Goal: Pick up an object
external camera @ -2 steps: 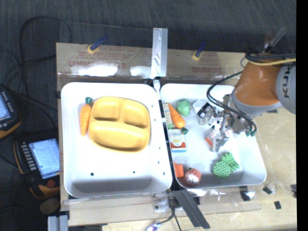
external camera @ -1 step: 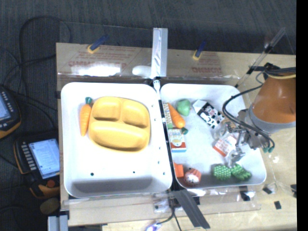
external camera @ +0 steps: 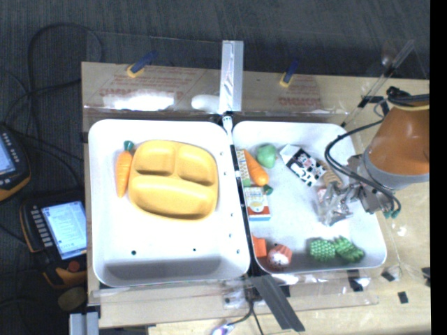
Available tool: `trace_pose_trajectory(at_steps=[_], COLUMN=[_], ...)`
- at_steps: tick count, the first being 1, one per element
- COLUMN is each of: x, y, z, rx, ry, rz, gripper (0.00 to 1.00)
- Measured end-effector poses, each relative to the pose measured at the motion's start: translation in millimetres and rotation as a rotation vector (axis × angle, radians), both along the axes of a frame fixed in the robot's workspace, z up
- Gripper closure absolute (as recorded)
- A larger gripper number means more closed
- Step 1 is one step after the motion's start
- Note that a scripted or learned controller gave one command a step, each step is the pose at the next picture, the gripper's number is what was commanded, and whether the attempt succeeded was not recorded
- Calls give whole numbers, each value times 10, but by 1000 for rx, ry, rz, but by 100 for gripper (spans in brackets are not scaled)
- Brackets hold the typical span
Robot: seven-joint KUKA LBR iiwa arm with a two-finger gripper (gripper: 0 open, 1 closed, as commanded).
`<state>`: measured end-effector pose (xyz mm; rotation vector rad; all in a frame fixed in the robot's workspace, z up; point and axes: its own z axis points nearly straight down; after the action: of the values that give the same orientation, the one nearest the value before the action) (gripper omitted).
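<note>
My gripper (external camera: 335, 206) hangs low in the right bin (external camera: 293, 128), toward its right side, under the arm's orange band (external camera: 403, 144). It sits just right of bare bin floor, below a black-and-white box (external camera: 306, 166) and above a green bumpy toy (external camera: 336, 249). Along the bin's left wall lie a carrot (external camera: 254, 167), a green ball (external camera: 267, 154) and a small carton (external camera: 256, 202). A red-and-white round piece (external camera: 279, 255) and an orange block (external camera: 259, 246) rest at the front left. I see nothing clearly held.
The left bin (external camera: 98, 208) holds a yellow divided tray (external camera: 174, 179) with another carrot (external camera: 123, 172) beside its left edge. Cables loop from the arm over the right bin's right rim. A metal divider post (external camera: 231, 75) stands behind the two bins.
</note>
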<state>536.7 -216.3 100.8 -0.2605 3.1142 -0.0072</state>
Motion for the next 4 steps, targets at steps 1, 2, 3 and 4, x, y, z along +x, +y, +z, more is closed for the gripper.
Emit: trace_pose_trajectory(at_steps=[1,2,3,4], x=[-1,21,-417,370], y=[2,-59,-73,-71], z=[-2,-112,-99,-111], rx=[0,6,-2,-1], ry=[0,9,1,2], rz=[0,-115,-20,-42], gripper=[0,0,0,0])
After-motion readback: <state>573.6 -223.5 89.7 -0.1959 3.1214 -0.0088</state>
